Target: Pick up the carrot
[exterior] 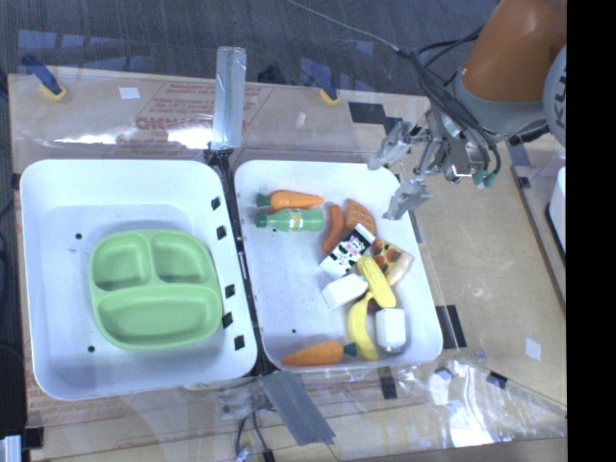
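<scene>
1. A desk (481, 287) carries two shallow white bins side by side, seen from above at a slant.
2. The left bin (48, 258) holds a green divided plate (154, 292) with three compartments, lying flat near the bin's middle.
3. The right bin (289, 296) holds a cluster of toy foods.
4. One carrot (294, 200), orange with a green top, lies on its side near the far left corner of the right bin.
5. Just beside it, toward the near edge, lies a green bottle (292, 221), also on its side.
6. A second carrot (316, 354) lies along the near edge of the right bin, close to its middle.
7. Right of the bottle, a sausage (333, 227) and a brown bread-like piece (361, 215) lie close together.
8. Below them sit a black-and-white carton (346, 251), a white block (343, 292), a pizza slice (393, 261), two bananas (371, 301) and a white cup (391, 329), packed near the bin's right edge.
9. The grey arm with its orange band (515, 32) reaches in from the right.
10. The tool (409, 173) hangs above the far right corner of the right bin, its fingers spread apart with nothing between them.
11. The tool is well apart from both carrots.
</scene>
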Tool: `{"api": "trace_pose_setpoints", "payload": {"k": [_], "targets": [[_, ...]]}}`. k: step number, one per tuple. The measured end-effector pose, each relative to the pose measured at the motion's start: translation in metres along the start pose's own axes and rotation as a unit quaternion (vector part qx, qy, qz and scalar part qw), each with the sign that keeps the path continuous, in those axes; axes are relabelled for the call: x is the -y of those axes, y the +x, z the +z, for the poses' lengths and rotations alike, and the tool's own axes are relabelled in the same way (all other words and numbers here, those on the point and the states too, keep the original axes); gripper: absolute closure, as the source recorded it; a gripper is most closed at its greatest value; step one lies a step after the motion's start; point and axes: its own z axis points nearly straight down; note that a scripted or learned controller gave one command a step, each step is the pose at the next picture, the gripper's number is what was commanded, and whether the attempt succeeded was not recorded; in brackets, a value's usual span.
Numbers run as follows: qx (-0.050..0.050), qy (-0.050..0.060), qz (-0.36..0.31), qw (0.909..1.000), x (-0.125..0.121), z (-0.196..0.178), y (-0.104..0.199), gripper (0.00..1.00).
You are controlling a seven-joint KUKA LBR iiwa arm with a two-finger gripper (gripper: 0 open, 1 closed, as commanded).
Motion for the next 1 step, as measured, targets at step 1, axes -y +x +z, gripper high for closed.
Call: {"api": "trace_pose_setpoints", "payload": {"k": [1], "targets": [[-0.007, -0.003, 0.0, 1.0, -0.0215, 0.1581, 0.0067, 0.0]]}}
